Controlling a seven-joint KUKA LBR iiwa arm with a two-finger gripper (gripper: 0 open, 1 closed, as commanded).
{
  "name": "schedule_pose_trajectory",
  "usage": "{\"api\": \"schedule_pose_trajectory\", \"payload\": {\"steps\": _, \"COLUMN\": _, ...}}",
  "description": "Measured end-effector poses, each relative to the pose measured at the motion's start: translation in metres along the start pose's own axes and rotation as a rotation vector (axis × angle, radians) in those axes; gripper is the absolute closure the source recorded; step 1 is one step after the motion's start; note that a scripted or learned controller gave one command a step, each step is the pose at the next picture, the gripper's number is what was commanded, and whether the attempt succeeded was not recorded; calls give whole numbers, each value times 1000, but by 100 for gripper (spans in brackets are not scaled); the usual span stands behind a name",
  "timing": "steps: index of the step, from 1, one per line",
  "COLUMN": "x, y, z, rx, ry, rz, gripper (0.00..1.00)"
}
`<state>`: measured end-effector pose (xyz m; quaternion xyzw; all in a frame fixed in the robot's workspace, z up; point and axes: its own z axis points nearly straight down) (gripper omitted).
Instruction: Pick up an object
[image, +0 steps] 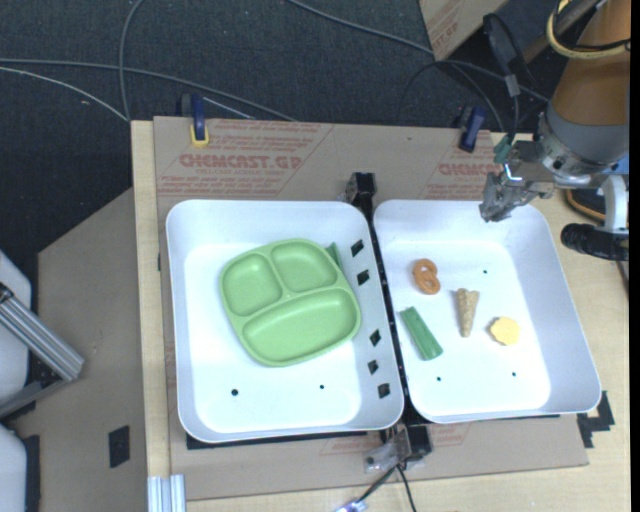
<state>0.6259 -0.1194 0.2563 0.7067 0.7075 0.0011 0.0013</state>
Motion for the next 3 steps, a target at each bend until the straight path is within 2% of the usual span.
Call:
{"api": "schedule_pose_trajectory", "payload": {"steps": 1, "x": 59, "y": 6, "z": 12, "rx": 6, "ry": 4, "rz": -5, "gripper": 100}}
{"api": "schedule_pose_trajectory", "payload": {"steps": 2, "x": 105, "y": 9, "z": 10, "rx": 4, "ry": 3, "rz": -4, "gripper": 100}}
{"api": "schedule_pose_trajectory", "payload": {"steps": 3, "x": 170, "y": 9, "z": 14, "rx": 5, "ry": 3, "rz": -6, "gripper": 100}}
